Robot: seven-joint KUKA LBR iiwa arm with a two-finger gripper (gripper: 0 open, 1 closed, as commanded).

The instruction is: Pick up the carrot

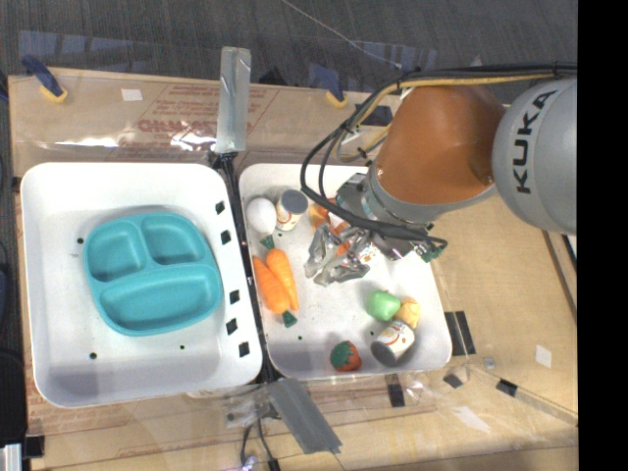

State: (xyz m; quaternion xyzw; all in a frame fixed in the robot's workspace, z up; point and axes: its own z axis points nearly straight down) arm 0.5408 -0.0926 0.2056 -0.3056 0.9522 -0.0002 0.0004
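Note:
The carrot [278, 279] is orange with a green stub at its near end. It lies along the left wall of the right bin [324, 346], pointing towards the front. My gripper [336, 261] hangs over the middle of that bin, a little to the right of the carrot and apart from it. It looks open, and the carrot is not between its fingers. Small orange bits show by the gripper's metal parts, and I cannot tell what they are. The arm's broad orange band [437, 145] covers the back right of the bin.
Beside the carrot's far end are a white egg [261, 214] and a small jar [291, 204]. A green piece [385, 305], a yellow piece [409, 313], a small bottle [392, 340] and a red fruit [344, 356] lie front right. The left bin [59, 361] holds a teal divided plate [152, 271].

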